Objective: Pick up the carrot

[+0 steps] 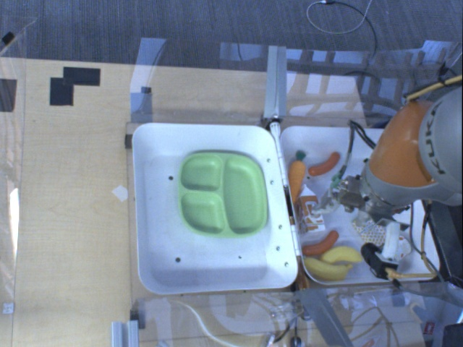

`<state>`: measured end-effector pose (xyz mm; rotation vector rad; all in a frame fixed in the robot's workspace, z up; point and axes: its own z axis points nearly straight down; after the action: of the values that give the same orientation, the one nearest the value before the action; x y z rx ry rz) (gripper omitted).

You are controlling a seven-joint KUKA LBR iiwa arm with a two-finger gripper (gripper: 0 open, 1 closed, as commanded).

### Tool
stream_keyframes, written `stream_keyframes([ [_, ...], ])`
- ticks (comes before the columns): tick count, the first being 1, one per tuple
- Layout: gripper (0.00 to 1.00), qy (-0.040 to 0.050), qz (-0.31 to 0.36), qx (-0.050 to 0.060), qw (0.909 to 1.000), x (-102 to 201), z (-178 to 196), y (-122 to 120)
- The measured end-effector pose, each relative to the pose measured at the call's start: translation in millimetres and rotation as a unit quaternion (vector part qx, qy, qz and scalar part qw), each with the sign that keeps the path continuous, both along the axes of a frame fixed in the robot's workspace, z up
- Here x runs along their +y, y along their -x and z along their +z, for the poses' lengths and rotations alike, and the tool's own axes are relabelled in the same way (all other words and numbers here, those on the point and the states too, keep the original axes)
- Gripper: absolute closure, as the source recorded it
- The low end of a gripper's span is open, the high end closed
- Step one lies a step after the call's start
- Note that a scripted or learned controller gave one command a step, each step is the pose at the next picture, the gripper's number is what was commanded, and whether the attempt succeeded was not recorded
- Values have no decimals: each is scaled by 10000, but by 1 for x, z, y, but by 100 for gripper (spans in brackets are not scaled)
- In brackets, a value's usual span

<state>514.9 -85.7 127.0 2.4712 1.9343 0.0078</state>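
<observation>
Camera view: the carrot (296,180) lies in the right-hand bin (318,134), against the wall it shares with the left bin, long axis along that wall, green top away from the camera. The hand (346,194) hangs to the carrot's right; its opening cannot be told.
</observation>
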Motion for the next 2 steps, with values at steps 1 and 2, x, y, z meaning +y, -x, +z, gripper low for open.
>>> stream_keyframes([
  [1,0,27,-1517,-144,9883,-34,-30,-37],
  [2,100,5,-1508,-89,9885,-32,-24,-35],
])
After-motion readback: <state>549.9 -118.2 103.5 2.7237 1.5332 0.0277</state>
